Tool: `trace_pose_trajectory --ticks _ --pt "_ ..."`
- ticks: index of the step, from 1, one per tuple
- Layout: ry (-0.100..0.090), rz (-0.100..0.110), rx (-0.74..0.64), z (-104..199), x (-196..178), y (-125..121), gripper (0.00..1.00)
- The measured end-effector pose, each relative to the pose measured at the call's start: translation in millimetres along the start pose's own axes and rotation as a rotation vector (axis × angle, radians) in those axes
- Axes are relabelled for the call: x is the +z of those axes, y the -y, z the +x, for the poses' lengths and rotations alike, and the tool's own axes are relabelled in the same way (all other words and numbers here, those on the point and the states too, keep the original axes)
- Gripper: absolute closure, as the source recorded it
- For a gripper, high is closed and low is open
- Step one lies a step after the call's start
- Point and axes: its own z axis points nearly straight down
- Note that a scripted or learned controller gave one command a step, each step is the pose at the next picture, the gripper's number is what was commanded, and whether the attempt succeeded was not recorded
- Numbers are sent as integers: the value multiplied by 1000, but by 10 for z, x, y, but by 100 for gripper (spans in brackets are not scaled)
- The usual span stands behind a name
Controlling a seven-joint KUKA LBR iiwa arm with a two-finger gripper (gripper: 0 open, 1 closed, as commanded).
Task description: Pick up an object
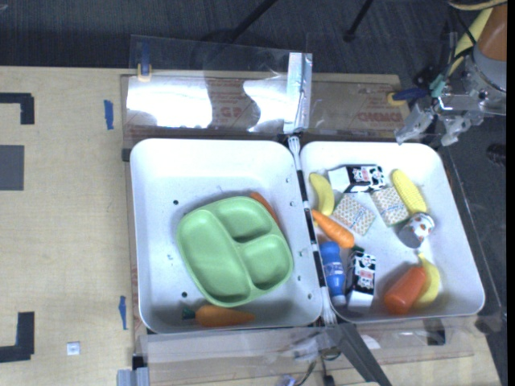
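Note:
My gripper (pixel 430 129) hangs over the far right corner of the right bin (pixel 460 240), above its rim, open with nothing between its fingers. In that bin lie a yellow banana (pixel 321 191), a cow-print carton (pixel 364 175), a corn cob (pixel 408 190), two checked packets (pixel 354 212), an orange carrot (pixel 334 227), a blue bottle (pixel 331 268), a second small carton (pixel 364 273), a round tin (pixel 416 230) and a red-orange pepper (pixel 405 288) beside a yellow piece (pixel 433 281). All of them lie apart from the gripper.
The left bin (pixel 153 215) holds a green divided plate (pixel 235 249), a carrot (pixel 224 315) at its front edge and an orange item (pixel 261 203) tucked behind the plate. A clear plastic panel (pixel 217 95) stands behind the bins. Tripod legs (pixel 354 356) cross the front.

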Motion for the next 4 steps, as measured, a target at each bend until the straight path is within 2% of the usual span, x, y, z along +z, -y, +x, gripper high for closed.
trace_pose_trajectory --ticks 1,2,3,4 --pt "6 -7 -193 -374 -575 -222 0" --pt "2 -4 -378 -550 636 110 0" --pt "-9 3 -770 -547 1741 -186 0" --pt "-1 -13 -752 -537 1782 -119 0"
